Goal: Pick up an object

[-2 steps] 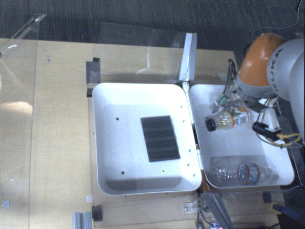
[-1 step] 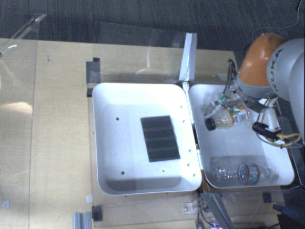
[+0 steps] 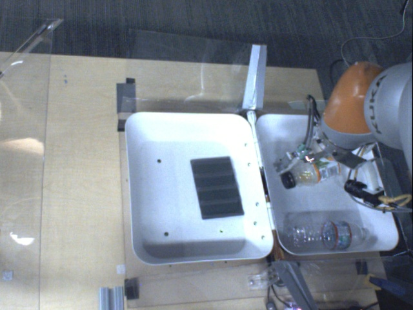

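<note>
In the right bin point(image 3: 274, 131) a small clear bottle with a black cap point(image 3: 302, 175) lies on its side, cap pointing left. My gripper point(image 3: 308, 155) hangs right over it, at or just above its upper side; whether it touches the bottle I cannot tell. The grey arm with its orange band point(image 3: 352, 102) reaches in from the right and hides the bin's right part. A larger clear plastic bottle with a blue label point(image 3: 321, 234) lies along the right bin's near wall. A black ridged rectangular block point(image 3: 217, 186) lies flat in the middle of the left bin point(image 3: 145, 173).
A metal post point(image 3: 255, 76) stands at the back between the two bins. Black cables point(image 3: 364, 192) trail beside the arm at the right bin's right side. Pale wooden bench top point(image 3: 64, 173) spreads to the left of the bins.
</note>
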Controlling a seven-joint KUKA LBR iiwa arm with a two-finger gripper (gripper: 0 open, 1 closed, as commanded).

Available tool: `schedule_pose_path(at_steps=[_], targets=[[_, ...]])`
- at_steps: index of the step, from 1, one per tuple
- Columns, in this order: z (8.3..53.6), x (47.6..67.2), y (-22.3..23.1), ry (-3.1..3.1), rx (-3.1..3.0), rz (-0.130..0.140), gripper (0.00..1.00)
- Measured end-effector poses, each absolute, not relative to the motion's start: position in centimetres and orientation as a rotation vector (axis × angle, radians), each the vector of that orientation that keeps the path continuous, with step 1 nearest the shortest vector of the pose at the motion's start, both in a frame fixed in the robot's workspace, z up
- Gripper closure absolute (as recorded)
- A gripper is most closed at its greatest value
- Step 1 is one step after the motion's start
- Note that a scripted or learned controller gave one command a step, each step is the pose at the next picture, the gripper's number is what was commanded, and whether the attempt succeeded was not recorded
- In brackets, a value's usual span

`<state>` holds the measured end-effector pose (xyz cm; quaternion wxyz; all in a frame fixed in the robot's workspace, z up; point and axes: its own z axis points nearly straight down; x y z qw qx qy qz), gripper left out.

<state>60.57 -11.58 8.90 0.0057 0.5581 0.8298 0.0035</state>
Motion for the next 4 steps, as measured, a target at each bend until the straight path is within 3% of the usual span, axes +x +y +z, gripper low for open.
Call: schedule_pose_path(at_steps=[1,2,3,4], targets=[[10.2,60.9,-11.4,2.593,1.743,0.020,1.00],[19.9,66.3,-7.9,2.561,1.805,0.009,1.00],[19.8,66.3,-7.9,2.562,1.805,0.008,0.00],[9.1,66.0,-14.9,2.465,1.937,0.005,0.00]])
